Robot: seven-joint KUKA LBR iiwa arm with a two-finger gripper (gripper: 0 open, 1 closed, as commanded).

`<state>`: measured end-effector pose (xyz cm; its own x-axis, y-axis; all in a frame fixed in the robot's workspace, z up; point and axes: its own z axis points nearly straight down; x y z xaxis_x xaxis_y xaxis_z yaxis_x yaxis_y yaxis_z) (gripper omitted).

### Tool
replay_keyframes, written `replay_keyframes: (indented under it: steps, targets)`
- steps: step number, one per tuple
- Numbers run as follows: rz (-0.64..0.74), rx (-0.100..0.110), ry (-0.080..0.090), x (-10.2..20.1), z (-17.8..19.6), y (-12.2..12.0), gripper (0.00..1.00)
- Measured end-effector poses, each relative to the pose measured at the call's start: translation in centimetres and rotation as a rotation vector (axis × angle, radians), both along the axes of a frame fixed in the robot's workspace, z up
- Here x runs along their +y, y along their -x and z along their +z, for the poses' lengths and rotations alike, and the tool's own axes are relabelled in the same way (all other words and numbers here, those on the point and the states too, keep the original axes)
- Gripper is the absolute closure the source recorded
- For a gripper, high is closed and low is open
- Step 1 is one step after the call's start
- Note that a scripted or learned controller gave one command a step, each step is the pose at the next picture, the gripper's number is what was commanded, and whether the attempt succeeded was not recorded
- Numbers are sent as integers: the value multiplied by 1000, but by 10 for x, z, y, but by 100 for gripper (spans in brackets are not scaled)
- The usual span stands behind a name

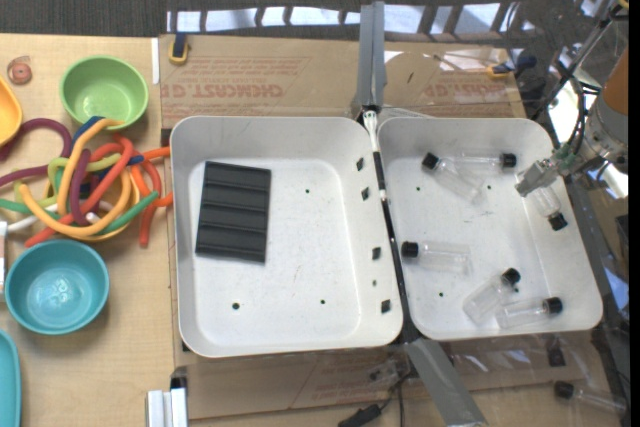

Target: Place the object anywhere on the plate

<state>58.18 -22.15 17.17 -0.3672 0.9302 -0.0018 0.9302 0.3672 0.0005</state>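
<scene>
Clear vials with black caps lie scattered in the right bin (pixel 585 300); the nearest vial (pixel 548 205) sits at right centre, just under the gripper (pixel 535 177), whose jaw state I cannot tell. Likely light, stiff, slippery; grip mid-tube. The dark ridged plate (pixel 234 211) lies centre-left, with a divider between

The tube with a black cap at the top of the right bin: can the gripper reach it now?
Probably yes. The gripper is at the right bin's right side, and the tube lies apart from the others with nothing over it.
</scene>
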Motion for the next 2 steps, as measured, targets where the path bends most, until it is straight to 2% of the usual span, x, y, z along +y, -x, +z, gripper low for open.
replay_keyframes:
  steps: [1, 2]
  targets:
    - [258, 2, -2, -1, -32, 85, 100]
    - [154, -1, 1, 0, 79, -22, 100]
